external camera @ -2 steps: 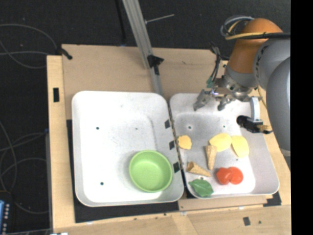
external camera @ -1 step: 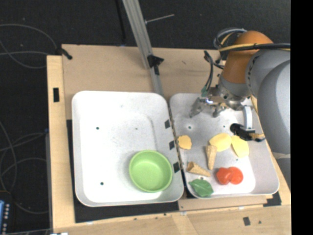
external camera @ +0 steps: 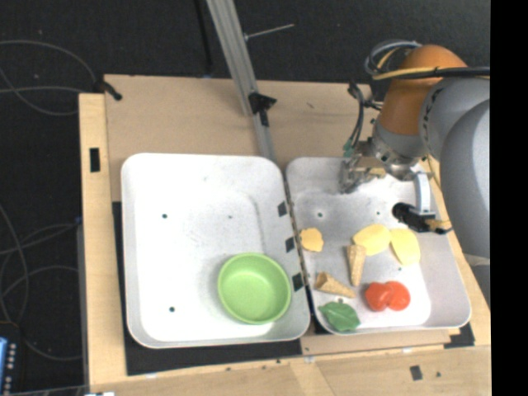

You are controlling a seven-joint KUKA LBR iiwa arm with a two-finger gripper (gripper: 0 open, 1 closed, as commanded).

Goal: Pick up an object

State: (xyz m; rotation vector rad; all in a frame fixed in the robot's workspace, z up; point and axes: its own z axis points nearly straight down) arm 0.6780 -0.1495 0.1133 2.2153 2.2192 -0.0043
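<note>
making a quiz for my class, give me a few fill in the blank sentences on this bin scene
1. The green bowl sits in the ____ bin of the camera view.
2. The red tomato lies in the same bin as the two ____ cones.
3. The end effector hovers over the ____ bin's far end.

Missing words: left; waffle; right

my orange wrist band (external camera: 417, 89): glossy, smooth | two shallow white plastic bins (external camera: 198, 221): matt, faintly speckled | round green plastic bowl (external camera: 254, 288): smooth, soft sheen | red toy tomato (external camera: 386, 296): shiny plastic | tan bench top (external camera: 165, 114): matt, wood-like board | slanted grey metal bar (external camera: 235, 48): dull metallic
</note>
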